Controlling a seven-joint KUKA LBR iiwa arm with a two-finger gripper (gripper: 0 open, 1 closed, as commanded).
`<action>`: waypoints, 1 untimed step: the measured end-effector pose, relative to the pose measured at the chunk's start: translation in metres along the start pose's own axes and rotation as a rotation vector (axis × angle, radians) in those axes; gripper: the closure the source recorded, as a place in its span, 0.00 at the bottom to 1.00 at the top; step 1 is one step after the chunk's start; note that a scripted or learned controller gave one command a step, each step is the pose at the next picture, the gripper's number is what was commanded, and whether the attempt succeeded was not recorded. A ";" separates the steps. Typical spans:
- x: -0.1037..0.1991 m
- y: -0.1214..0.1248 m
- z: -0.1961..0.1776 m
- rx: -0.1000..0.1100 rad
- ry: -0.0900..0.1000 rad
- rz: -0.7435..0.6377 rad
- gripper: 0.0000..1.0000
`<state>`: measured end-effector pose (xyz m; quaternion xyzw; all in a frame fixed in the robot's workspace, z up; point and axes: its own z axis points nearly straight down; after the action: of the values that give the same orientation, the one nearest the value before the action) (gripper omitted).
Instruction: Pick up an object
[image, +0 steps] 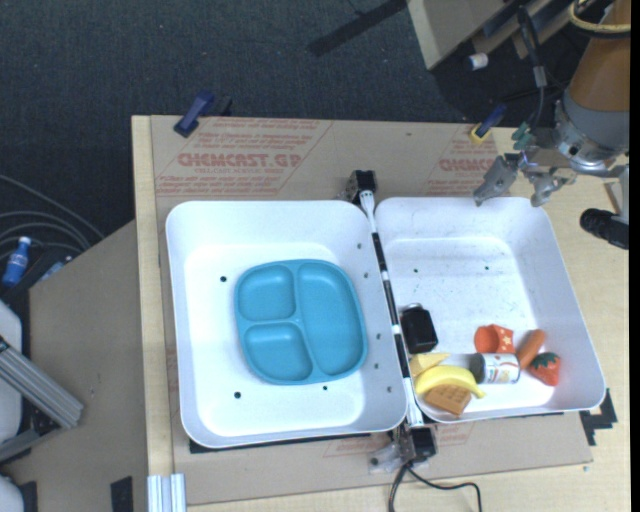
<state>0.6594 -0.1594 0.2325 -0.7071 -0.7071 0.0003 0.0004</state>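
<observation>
End effector spread wide, nothing between fingers, above right bin's far edge; banana, small bottle at near edge.

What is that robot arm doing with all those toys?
The robot arm's gripper hangs over the far edge of the right bin, with its fingers open and nothing in them. The toys sit bunched in that bin's near corner: a banana, a carrot, a small bottle and a black block. A blue divided plate lies in the left bin.
</observation>
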 end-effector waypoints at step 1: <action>-0.039 0.006 0.137 0.004 0.000 0.001 0.00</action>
<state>0.6649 -0.1980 0.0954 -0.7074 -0.7068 0.0016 0.0020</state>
